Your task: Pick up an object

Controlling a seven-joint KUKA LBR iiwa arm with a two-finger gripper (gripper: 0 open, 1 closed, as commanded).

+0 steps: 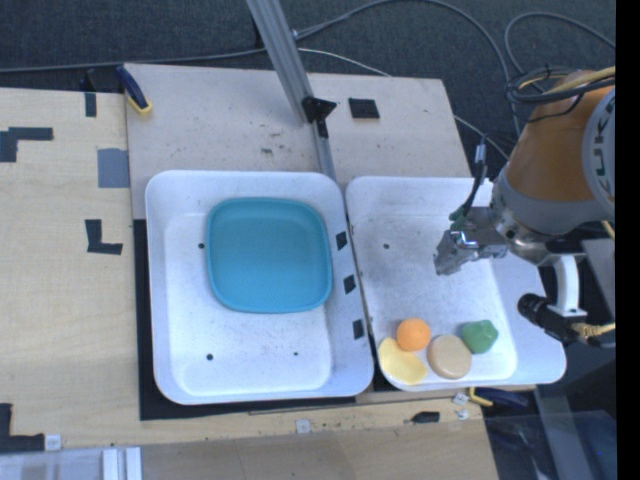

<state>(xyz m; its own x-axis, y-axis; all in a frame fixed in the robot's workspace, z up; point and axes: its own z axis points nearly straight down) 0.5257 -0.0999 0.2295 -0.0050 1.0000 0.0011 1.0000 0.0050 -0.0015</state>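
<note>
You are looking at the step before the grab. The grey metal gripper is hanging over the right-hand shallow white bin, with nothing between the fingers. You cannot tell if the fingers are wide or narrow, because they are small and blurry.

The things to pick are bunched in the near corner of that bin: a small orange ball, a flat yellow piece just beside it, a round tan piece touching the yellow one, and a little green lump next to the tan one. They are well apart from the gripper.

Next, I think the gripper needs to go toward that corner and down. Packed things and the bin wall could make this hard.

Left of that bin, another white bin is holding a blue square plastic plate. Both bins are sitting on a pale wooden bench, with dark carpet and cables beyond.
</note>
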